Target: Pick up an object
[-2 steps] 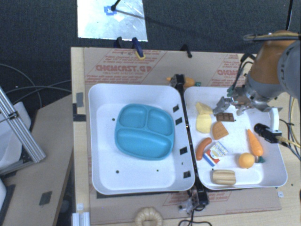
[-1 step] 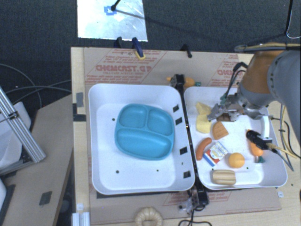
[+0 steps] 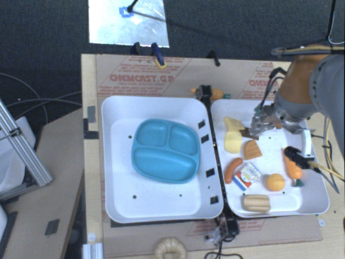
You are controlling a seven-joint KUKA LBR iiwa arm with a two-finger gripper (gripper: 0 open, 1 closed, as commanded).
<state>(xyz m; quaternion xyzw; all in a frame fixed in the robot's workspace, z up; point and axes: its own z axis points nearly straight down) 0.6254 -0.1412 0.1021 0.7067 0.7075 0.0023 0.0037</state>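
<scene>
Several toy foods are seen in the right bin (image 3: 318,201), with the tool (image 3: 257,124) lowered among them.

A yellow cheese wedge (image 3: 233,124) and a pale yellow block (image 3: 233,141) are found just left of the tool, and a brown bread slice (image 3: 252,149) just below it; whether the tool is open or closed, or has hold of anything, cannot be told. Nearer the front edge, a sausage (image 3: 233,169), a small packet (image 3: 247,175), an orange (image 3: 275,182), a carrot (image 3: 294,169) and a bread roll (image 3: 255,202) are laid. A blue divided plate (image 3: 165,150) is held in the left bin (image 3: 116,198) on the worktop (image 3: 135,72).
</scene>
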